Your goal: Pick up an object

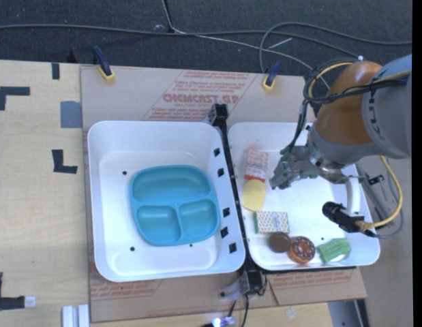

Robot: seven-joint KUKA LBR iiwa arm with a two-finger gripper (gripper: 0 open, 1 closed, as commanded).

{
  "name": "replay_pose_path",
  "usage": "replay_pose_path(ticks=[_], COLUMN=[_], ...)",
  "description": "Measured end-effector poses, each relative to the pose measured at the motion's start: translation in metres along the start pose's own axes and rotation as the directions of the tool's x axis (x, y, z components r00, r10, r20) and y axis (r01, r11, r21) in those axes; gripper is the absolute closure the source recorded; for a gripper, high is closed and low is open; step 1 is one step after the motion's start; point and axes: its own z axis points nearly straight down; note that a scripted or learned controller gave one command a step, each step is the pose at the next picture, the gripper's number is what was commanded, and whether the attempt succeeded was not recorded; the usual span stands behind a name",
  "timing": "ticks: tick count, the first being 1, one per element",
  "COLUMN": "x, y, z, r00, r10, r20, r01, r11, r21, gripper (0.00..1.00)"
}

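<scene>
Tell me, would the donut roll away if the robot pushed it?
Probably not. The donut lies flat in the right bin, so it would likely slide, not roll. It touches a brown disc, which could get shoved along too. It looks like a small toy, so it's probably light and stiff, though that's a guess.

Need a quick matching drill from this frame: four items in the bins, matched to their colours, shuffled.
Things:
1. divided tray
2. doughnut
3. round flat piece
4. small block by the right bin's near rim

Colours:
A. green
B. pale yellow
C. light blue
D. brown with pink topping

Pairs: 1-C, 2-D, 3-B, 4-A
</scene>
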Motion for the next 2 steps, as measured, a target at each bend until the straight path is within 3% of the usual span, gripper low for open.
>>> replay_pose_path(ticks=[2], x=[-0.001], y=[0.005], z=[-0.082], r00=[1.0], r10=[-0.001], r20=[0.0], r01=[0.001], r11=[1.0], r21=[0.0], gripper=[1.0])
